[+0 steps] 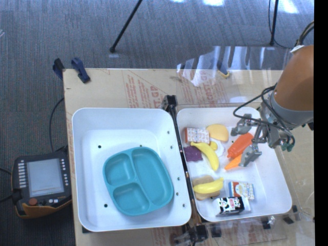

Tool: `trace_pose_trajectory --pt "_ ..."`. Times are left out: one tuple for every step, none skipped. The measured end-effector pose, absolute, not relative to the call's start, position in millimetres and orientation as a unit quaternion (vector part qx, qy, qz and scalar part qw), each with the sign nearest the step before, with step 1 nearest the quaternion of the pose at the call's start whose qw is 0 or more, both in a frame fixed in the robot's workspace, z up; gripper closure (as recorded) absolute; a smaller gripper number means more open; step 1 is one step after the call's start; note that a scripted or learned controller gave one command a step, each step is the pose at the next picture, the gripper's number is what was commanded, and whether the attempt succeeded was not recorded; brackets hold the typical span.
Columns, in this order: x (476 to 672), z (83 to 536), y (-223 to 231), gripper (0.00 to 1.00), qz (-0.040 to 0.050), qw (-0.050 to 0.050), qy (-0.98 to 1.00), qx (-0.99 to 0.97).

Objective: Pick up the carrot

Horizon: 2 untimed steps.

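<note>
The carrot [239,146] is an orange-red stick lying at a slant in the right bin [271,188], with a lighter orange end [232,163] pointing down-left. My gripper [246,142] reaches in from the right and sits low over the carrot. One finger [240,129] stands just above the carrot and the other finger [251,155] just below it, so the carrot lies in the gap. The jaws look open, wider than the carrot is thick. The carrot rests in the bin beside a banana [208,155].
The right bin also holds a second banana [209,187], a yellow wedge [219,132], a cracker box [197,135], a purple piece [192,153], and two cartons [241,190] [230,205]. The left bin [87,137] holds a teal divided plate [137,181]. A pendant [41,181] lies off the bench at left.
</note>
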State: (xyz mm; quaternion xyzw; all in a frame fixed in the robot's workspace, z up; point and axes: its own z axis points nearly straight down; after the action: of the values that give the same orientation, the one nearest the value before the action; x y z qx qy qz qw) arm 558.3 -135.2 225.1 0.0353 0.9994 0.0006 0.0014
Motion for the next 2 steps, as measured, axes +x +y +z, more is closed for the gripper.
trace_pose_trajectory --pt "590.8 145.9 -131.2 0.0 0.0016 -0.004 0.996 0.094" --pt "583.0 86.8 -153.5 0.0 0.0006 0.0 0.992 0.126"
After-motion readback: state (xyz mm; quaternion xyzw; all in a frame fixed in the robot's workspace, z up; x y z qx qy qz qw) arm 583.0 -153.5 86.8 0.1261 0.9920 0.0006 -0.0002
